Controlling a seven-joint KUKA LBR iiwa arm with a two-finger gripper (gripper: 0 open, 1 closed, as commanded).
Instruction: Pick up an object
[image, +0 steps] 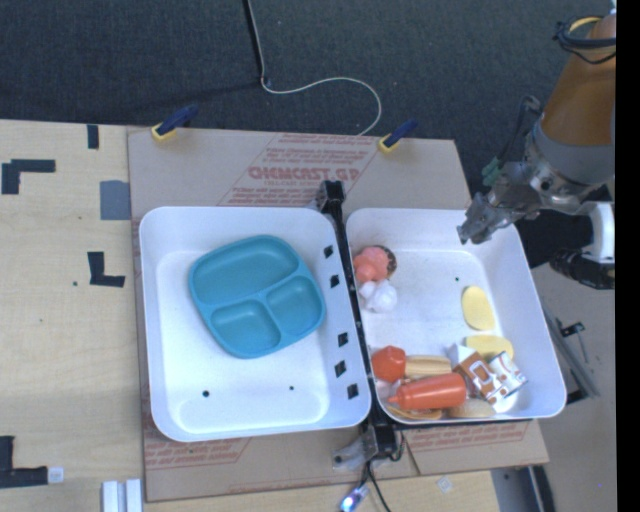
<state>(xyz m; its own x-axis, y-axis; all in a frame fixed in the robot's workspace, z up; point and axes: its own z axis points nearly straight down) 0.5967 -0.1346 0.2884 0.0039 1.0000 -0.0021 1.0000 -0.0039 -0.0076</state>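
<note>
Two shallow white bins side by side on the surface (60, 330): left bin (165, 300) carrying a blue divided plate (257, 295), right bin (525, 300) carrying the loose pickable pieces. Arm reaching in from three o'clock, claw (478, 225) poised over the right bin's far corner at about one o'clock of that bin; whether its tips stand apart or together cannot be told from this slant, and nothing seen between them. Nearest candidate: yellow oval piece (479, 308), lying toward six o'clock from the claw, well apart from it, long axis running roughly twelve to six. Farther on toward six o'clock, a crowded heap along the near wall: orange carrot-like piece (432, 391) lying nine to three, red piece (388, 362), patterned packet (492, 380). Toward eight o'clock from the claw, against the divider, a pink piece (371, 264) touching a small white piece (379, 295). Best bet, judged from spacing: the yellow oval, isolated, needing travel toward six o'clock and a descent.
</note>
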